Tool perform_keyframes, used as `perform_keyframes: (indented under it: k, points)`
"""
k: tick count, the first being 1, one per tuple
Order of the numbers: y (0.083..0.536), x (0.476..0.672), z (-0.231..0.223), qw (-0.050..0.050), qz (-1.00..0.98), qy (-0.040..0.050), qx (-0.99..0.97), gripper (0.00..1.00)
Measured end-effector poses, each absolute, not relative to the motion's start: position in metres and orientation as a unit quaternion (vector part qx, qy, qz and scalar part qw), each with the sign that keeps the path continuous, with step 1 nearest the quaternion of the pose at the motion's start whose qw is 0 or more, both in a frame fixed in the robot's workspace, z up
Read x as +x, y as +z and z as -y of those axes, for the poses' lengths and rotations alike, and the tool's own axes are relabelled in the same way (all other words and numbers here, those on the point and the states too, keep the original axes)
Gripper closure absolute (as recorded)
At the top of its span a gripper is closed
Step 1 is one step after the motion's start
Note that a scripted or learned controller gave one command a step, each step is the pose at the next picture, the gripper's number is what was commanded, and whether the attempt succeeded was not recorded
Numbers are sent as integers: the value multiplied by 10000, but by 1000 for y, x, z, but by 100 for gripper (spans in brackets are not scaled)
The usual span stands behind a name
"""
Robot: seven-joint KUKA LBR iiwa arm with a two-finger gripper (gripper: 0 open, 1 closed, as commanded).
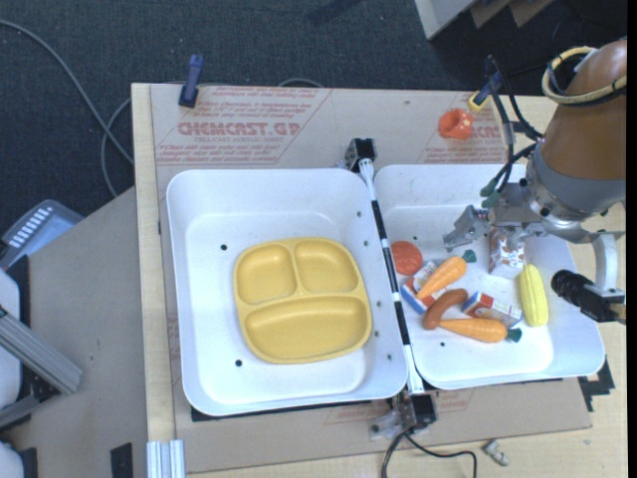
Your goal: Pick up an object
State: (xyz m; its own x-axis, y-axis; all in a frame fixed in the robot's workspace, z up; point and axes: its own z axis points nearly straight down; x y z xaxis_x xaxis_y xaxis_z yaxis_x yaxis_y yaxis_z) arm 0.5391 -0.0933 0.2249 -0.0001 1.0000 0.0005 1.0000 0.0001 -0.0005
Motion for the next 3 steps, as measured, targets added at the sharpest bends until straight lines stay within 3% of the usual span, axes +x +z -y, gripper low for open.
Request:
perform_keyframes:
  k: [1, 2, 3]
  points:
    - [140, 551, 109, 9, 7067, 4, -7075, 0]
    - [88, 539, 100, -27, 7070, -34, -7072, 0]
    - [99, 540, 99, -41, 7069, -49, -7073, 100]
